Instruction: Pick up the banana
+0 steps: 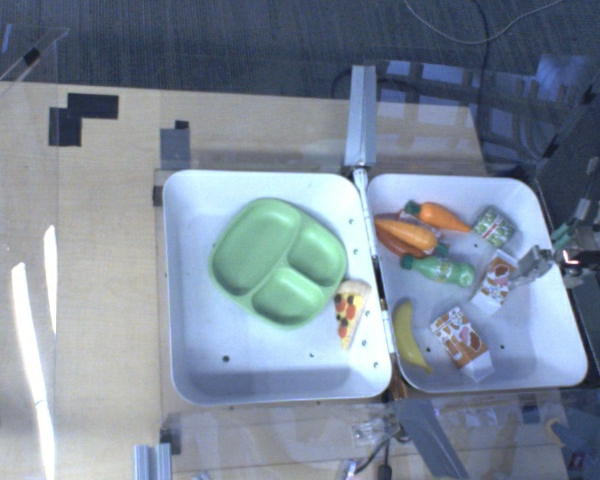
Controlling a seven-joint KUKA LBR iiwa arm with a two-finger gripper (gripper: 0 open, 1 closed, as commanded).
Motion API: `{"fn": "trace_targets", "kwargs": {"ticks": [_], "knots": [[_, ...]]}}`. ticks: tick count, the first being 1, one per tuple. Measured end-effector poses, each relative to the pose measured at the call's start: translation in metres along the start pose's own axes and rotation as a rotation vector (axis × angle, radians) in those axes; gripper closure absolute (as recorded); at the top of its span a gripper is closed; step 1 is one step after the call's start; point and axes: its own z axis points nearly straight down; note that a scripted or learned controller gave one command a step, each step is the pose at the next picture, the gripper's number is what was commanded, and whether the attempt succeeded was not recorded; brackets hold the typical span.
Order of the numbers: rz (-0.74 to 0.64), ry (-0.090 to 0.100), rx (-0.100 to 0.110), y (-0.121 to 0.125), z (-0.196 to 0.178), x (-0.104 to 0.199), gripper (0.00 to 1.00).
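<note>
Now, line by line:
Banana [410,336]: lies in the right bin [555,363], near its front-left corner, beside a small carton [459,336].
Gripper [533,265]: at the right bin's right edge, next to another carton [496,280], well apart from the banana.
Fingers: cannot tell whether wide or narrow.
Left bin [195,368]: holds a green divided plate [278,260] and a pizza slice [350,310].
Surface [80,288]: pale wood.

Arm [595,253] cut off at right edge.

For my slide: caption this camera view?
Gripper at right bin's edge; banana lies untouched by the left wall.
</note>
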Motion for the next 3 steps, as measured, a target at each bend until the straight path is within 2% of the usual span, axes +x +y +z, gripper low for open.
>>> {"fn": "trace_targets", "kwargs": {"ticks": [1, 2, 3], "knots": [[0.089, 0.0, -0.002, 0.006, -0.026, 0.059, 0.0], [0.235, 0.002, -0.007, 0.015, 0.149, 0.101, 0.0], [0.087, 0.001, -0.002, -0.003, 0.054, 0.105, 0.0]]}}
